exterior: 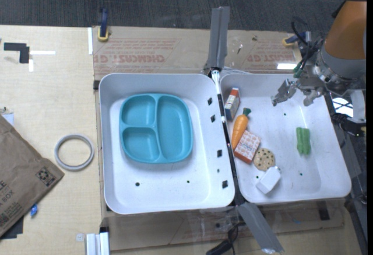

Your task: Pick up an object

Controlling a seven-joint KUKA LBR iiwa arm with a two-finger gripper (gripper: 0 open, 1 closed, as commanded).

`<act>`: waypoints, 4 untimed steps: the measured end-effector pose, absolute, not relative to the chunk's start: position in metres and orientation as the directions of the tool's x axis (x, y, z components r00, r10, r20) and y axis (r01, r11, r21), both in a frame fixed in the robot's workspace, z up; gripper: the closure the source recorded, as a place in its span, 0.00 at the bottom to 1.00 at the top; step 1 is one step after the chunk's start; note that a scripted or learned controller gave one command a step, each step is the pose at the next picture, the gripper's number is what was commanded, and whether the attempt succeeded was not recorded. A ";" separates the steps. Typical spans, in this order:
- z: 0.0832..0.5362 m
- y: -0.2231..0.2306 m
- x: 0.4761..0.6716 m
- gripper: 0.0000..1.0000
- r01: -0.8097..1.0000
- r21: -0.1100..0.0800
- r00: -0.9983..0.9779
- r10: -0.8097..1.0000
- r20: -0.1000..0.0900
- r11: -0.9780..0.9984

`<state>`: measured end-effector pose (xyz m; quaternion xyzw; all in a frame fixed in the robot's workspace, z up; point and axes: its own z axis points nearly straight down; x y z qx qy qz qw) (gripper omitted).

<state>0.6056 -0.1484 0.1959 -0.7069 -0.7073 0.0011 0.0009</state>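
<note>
The right bin (326, 184) holds several small items. An orange carrot (239, 128) lies near its left wall, with a small red and white carton (232, 102) just behind it. A red snack packet (248, 146), a round cookie (264, 159) and a white block (268, 180) lie toward the front left. A green bar (303, 140) rests at the right side. My gripper (296, 92) hangs above the back of this bin, fingers spread open and nothing between them, behind and slightly left of the green bar.
The left bin (111, 189) holds a teal divided plate (156, 128). A grey divider post (219, 38) rises between the bins at the back. A tape ring (74, 151) and a brown paper bag (20, 178) lie on the bench at left.
</note>
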 end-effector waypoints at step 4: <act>0.092 -0.212 0.509 0.00 1.000 0.000 -0.026 1.000 0.004 0.026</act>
